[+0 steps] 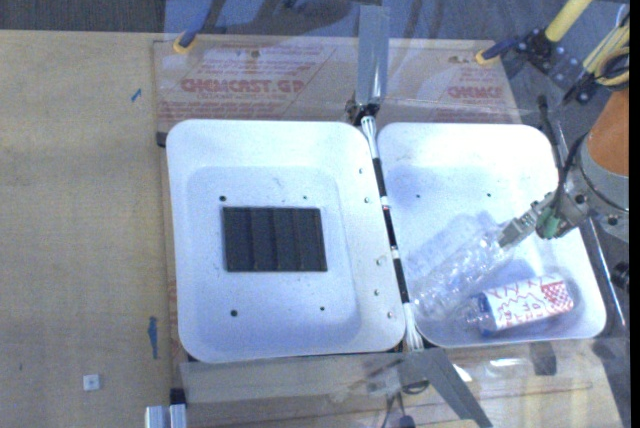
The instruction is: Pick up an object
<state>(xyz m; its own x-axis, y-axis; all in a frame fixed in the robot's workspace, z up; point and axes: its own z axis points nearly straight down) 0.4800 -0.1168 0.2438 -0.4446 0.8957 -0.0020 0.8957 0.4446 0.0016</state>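
Arm: it enters from the right, grey with an orange band, and it stands over the right bin's right edge.
Gripper: it points to the left, low over the right bin, with its tip just beside the bottle's upper end; I cannot tell how its fingers stand, and nothing is seen between them.
Bottle: clear plastic, crumpled, lying slantwise in the lower half of the right bin.
Carton: a small pack with red and white print and a blue end, lying by the bin's near wall, touching the bottle.
Right bin: white, shallow.
Left bin: white, with a dark ribbed block flat at its middle.
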